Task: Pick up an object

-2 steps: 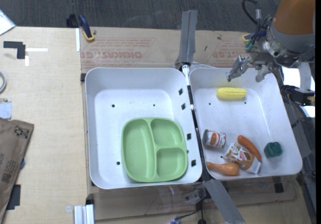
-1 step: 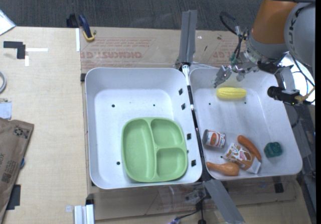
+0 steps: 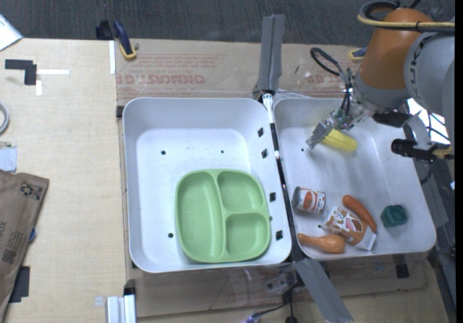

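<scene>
Overhead view of the table (image 3: 65,126), read from left to right. The left bin (image 3: 145,133) holds a green divided plate (image 3: 223,216), lying flat toward the bin's 5 o'clock corner; its three compartments carry nothing.

The right bin (image 3: 376,162) holds the loose objects. Along its near side, from 7 o'clock toward 4 o'clock: a small can (image 3: 309,200) on its side with a red-and-white label, an orange carrot-shaped piece (image 3: 323,243) at the front wall, a flat printed packet (image 3: 349,227), a second orange piece (image 3: 360,212) resting across the packet's upper edge, and a dark green rounded object (image 3: 394,216) nearest the right wall. Apart from this group, toward the bin's 12 o'clock, lies a yellow object (image 3: 340,141), probably a toy corn cob or banana.

The arm enters from 3 o'clock with its orange band above the wrist, and the pincer (image 3: 323,132) is lowered into the right bin. Its fingers (image 3: 315,137) point toward 8 o'clock and lie just beside or touching the yellow object's left end. Whether they are parted or closed cannot be told from this angle, and the object is not clearly seen between them.

Judged step: the grasp attempt on the yellow object, at the point of contact. The next move calls for closing squarely across the object's narrow width and then lifting straight up; an off-centre hold at its end would likely let the rounded body roll or slip free.
</scene>
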You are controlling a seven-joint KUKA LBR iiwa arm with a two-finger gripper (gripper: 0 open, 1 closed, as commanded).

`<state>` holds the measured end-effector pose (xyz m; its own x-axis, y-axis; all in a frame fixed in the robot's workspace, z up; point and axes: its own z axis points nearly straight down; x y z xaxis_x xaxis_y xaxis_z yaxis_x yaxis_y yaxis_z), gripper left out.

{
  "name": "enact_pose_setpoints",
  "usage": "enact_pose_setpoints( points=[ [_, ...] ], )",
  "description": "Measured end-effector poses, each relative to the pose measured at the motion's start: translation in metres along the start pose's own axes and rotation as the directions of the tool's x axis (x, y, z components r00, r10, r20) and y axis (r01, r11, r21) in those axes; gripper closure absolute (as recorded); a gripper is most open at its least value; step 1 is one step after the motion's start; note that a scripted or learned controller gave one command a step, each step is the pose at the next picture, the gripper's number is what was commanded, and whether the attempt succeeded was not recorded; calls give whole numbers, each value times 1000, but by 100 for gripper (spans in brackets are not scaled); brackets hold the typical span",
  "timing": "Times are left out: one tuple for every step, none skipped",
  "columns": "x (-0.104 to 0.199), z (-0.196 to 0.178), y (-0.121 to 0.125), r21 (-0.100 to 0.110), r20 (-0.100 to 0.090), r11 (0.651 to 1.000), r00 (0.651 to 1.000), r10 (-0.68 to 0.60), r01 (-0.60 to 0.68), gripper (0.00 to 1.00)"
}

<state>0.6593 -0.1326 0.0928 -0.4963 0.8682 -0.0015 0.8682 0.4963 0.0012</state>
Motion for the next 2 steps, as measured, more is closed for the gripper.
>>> enact_pose_setpoints(
  points=[
    [-2, -11, 0, -3, 3, 1000, 1000, 5, -5, 100],
    [83, -118, 48, 0, 0, 994, 994, 111, -111, 100]
  ],
)
